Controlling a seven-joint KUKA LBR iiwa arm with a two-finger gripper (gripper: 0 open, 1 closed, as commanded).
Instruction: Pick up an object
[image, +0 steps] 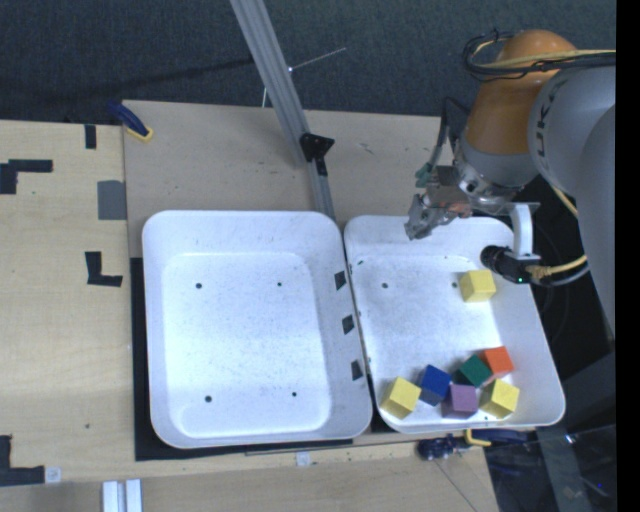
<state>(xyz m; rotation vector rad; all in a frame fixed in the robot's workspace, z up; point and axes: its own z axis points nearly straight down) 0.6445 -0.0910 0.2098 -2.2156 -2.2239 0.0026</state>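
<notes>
**Arm was parked over the back of the right bin, nothing picked yet**

So at this moment the gripper (428, 222) sat above the far rim of the right bin (530, 330), up near its back left corner, with the grey arm and its orange band coming in from the right. Whether the grasping end was spread or pinched, I honestly couldn't tell, too small and dark from up there. Nothing was visibly in it either way.

The stuff to grab was all in that right bin. A lone yellow block (477, 286) lay on its own near the right wall, well apart from the rest. Down at the near end was a cluster: another yellow block (402, 397), a blue block (435, 383), a purple block (463, 398), a green block (474, 371), an orange block (497, 360) and one more yellow block at the corner (503, 398), most of them touching or just beside each other. The left bin (160, 300) wasn't in play.

My read: this was the approach step, pick not started. The next move would need the arm to travel over a block and drop straight down on it. I'd go for the lone yellow one, nearest and with free space on its sides. The cluster looked risky since neighbours could get bumped.
</notes>
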